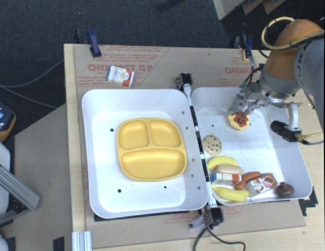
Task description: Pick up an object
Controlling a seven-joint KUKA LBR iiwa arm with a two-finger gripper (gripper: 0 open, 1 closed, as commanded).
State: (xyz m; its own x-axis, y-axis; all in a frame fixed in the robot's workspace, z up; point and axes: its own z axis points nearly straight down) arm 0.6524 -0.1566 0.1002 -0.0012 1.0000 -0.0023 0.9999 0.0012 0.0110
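Bench of pale board lay under the overhead camera, bearing two shallow white bins side by side. The left bin held a yellow divided tray near its middle. In the right bin, my claw reached in from the right and hung at the far end, right over a small red and yellow toy; whether my claw was spread or pinching anything, the view was too small to tell. Nearer the camera, close to the wall between the bins, lay a round speckled cookie. A cluster sat at the near end of that bin: a yellow banana, a second banana below it, a small box and a red sausage between them, a packet and a brown lump beside these. A small carton rested on the board beyond the left bin.
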